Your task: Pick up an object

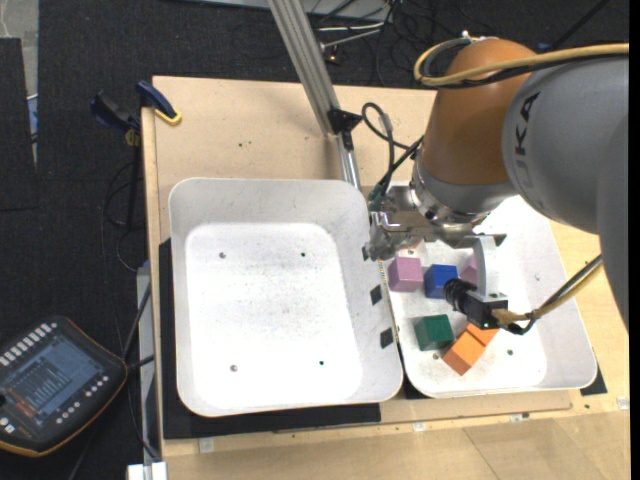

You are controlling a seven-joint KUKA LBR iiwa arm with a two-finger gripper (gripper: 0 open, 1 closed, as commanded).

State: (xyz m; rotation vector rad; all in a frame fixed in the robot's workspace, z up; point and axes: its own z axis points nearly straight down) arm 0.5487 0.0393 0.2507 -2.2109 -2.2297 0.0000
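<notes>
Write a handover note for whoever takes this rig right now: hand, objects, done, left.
Hand: low over the right bin, above the blocks; whether it is open or shut cannot be told, and nothing is seen between its fingers.
Objects, all in the right bin: pink block, blue block, green block, orange block. They lie clustered close together.
Left bin: holds no blocks.
Done: arm placed above the cluster.
Left: grasp one block and lift it.
</notes>
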